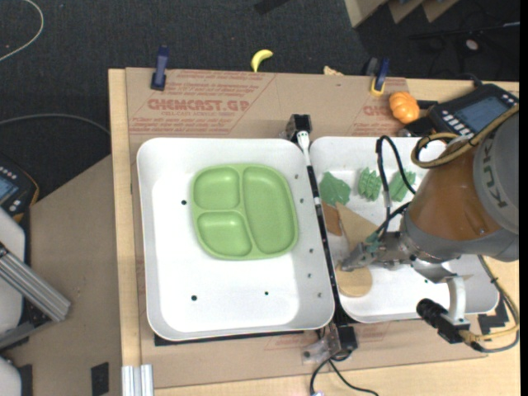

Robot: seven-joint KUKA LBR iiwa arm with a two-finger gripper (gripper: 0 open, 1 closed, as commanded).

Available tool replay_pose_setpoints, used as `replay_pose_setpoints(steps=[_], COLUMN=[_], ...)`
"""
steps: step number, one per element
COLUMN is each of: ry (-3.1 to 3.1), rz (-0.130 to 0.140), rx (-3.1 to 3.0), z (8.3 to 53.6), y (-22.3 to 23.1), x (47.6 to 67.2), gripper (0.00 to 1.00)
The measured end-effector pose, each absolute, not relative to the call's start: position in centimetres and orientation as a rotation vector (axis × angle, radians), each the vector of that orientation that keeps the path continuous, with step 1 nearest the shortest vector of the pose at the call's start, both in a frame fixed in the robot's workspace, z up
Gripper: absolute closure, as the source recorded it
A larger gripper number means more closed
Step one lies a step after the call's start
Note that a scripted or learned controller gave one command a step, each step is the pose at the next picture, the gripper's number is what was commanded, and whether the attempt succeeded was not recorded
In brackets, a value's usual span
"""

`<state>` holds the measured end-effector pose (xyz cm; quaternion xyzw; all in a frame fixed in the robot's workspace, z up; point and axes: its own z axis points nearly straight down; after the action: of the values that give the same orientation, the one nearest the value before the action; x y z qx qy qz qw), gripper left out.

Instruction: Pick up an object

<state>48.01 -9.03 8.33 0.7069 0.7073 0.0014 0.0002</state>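
Near the right bin's (pixel 388 308) front edge, my gripper (pixel 356 260) hangs low over a tan disc (pixel 355 284); I cannot tell how its jaws stand. I judge a miss or a nudge against the dividing wall likely, since room there is tight. Farther back, green pieces (pixel 367 184) crowd the far edge.

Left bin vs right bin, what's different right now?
The left bin holds one item, a green divided plate; the right bin holds several small items, green pieces at the back and tan ones at the front. The arm and gripper are over the right bin, not the left bin. Both are shallow, white and set side by side.
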Motion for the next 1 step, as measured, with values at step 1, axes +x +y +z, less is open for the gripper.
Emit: replay_pose_setpoints(steps=[1], ry=[2.215], rz=[0.011], rx=[2.217], z=[9.82], y=[-9.19], x=[48.23], gripper=[1.00])
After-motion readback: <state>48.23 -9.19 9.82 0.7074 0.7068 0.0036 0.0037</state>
